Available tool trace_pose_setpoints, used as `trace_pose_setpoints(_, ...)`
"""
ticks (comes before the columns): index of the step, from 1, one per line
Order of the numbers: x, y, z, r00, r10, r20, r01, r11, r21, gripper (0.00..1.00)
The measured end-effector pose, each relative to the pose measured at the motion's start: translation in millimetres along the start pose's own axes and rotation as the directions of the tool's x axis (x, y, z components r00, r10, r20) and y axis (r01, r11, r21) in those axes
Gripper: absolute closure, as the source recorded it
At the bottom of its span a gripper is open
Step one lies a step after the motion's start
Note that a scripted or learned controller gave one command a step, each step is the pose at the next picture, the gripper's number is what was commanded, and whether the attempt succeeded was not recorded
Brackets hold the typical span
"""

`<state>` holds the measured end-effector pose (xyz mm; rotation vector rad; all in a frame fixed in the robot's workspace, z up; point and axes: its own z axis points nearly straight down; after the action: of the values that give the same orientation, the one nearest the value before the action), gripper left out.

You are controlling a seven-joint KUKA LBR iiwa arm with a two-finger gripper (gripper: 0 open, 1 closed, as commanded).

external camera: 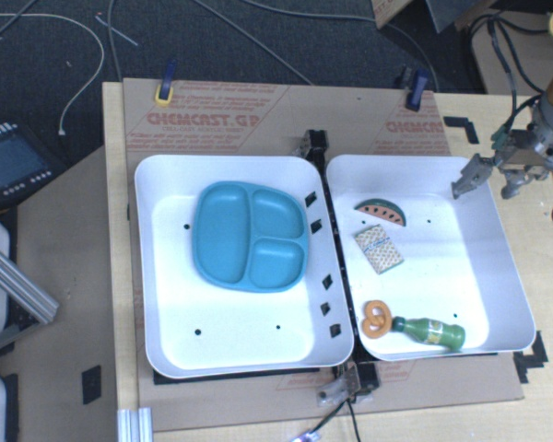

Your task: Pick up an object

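Observation:
In the right bin (498,247) lie a watermelon slice (382,212), a small patterned packet (379,248), an orange pretzel (376,319) and a green bottle (430,331) on its side. My gripper (491,180) hangs over the bin's far right corner, well apart from all of these. Its two fingers stand spread, with nothing between them; the left fingertip (464,186) points down toward the bin's rim.
The left bin (166,293) holds a blue divided plate (251,236). A black clamped divider (323,238) runs between the bins. Cardboard lines the bench beneath, with blue clips (167,83) at the back. Cables trail on the dark floor behind.

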<state>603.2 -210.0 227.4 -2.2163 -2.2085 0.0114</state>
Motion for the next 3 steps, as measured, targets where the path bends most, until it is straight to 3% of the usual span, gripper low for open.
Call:
trace_pose_setpoints(1,1,3,-8,1.000,-0.004,0.003,0.004,1.000,-0.014,0.00)
trace_pose_setpoints(2,1,13,48,1.000,-0.005,0.002,0.006,1.000,-0.010,0.00)
trace_pose_setpoints(3,-5,6,105,1.000,-0.003,0.001,0.003,1.000,-0.007,0.00)
